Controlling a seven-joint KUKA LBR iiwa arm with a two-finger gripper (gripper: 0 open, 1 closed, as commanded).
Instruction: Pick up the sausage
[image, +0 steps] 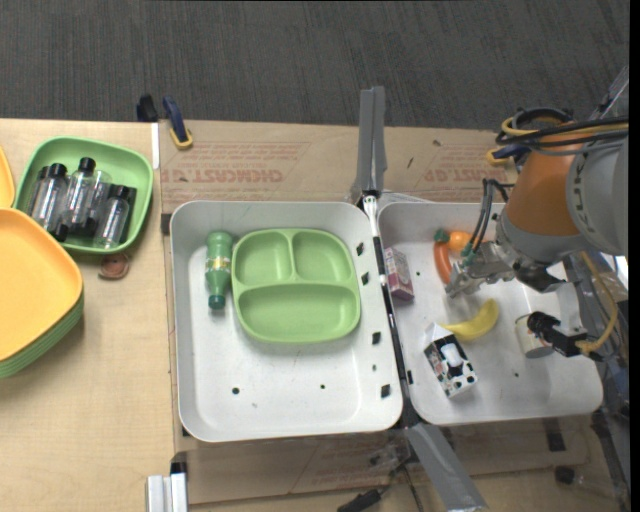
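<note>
Just left of the gripper lies an orange-red sausage; below it, a yellow banana. Farther left sit a pink carton, a light-green divided plate and a green bottle, in white bins.

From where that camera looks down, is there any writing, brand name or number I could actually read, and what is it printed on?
"CHEMCUZT": red print, upside down, on the cardboard sheet behind the left bin; my reading is uncertain.
Similar red print on the cardboard behind the right bin: partly hidden, unreadable.
Pink box: too small.
Black-and-white carton: too blurred.
Small bottles in the green tray: unreadable.
</note>
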